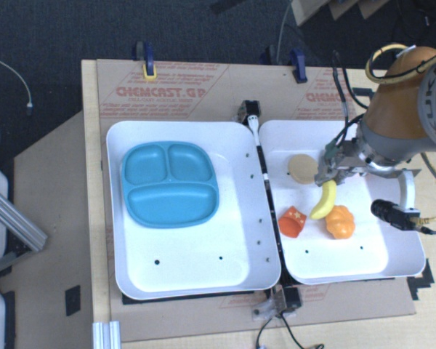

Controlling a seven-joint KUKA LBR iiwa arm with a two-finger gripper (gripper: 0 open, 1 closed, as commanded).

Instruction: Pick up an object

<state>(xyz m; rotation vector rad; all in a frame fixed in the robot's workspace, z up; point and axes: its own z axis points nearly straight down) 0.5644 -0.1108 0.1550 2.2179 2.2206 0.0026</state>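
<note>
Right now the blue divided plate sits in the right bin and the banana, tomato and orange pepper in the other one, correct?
Not quite. The camera view shows the blue divided plate in the left bin. The banana, tomato and orange pepper lie in the right bin.

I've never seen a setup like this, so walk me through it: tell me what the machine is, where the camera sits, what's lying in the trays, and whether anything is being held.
One camera looks down at a slant on a bench. The grey and orange robot arm reaches in from the right; its gripper sits over the right bin, at the banana's top end. Beside it: a tan round piece, a red piece, an orange piece. The left bin holds a blue divided plate. Whether anything is gripped, I cannot tell.
</note>
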